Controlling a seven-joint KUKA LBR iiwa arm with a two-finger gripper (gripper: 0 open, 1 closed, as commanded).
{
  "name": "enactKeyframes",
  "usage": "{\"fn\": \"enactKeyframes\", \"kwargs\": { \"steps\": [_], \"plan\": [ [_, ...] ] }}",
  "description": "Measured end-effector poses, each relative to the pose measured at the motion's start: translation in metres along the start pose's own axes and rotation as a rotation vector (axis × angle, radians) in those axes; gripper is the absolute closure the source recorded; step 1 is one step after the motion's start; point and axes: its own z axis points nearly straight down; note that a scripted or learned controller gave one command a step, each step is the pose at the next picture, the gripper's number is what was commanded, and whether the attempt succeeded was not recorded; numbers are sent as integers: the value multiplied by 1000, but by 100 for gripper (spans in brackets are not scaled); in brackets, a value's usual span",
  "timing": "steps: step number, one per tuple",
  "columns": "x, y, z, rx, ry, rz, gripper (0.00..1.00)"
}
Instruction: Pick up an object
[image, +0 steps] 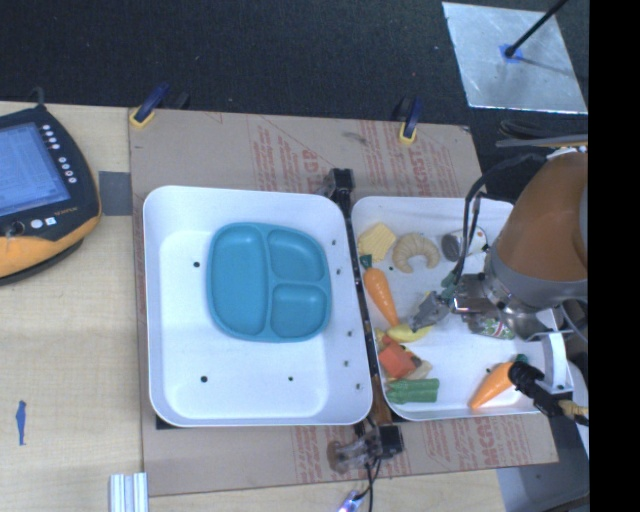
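Your pincer (432, 310) is down in the right bin (455, 402), near the banana (408, 333) (grip state unclear), so nothing's visibly lifted yet.

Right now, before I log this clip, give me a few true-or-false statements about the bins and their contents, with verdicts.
1. The blue divided plate lies in the left bin. True.
2. The gripper hangs over the left bin. False: it is over the right bin, near the yellow piece.
3. The croissant is on the plate. False: it lies in the right bin.
4. Two carrots are in the right bin, one near its left wall, one near its front. True.
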Motion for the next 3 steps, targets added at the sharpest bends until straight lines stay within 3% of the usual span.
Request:
{"fn": "enactKeyframes", "kwargs": {
  "steps": [1, 2, 3],
  "plan": [
    [-3, 40, 77, 2, 1, -3, 0],
    [-4, 40, 67, 3, -1, -6, 100],
    [29, 7, -51, -2, 2, 0, 100]
  ]
}}
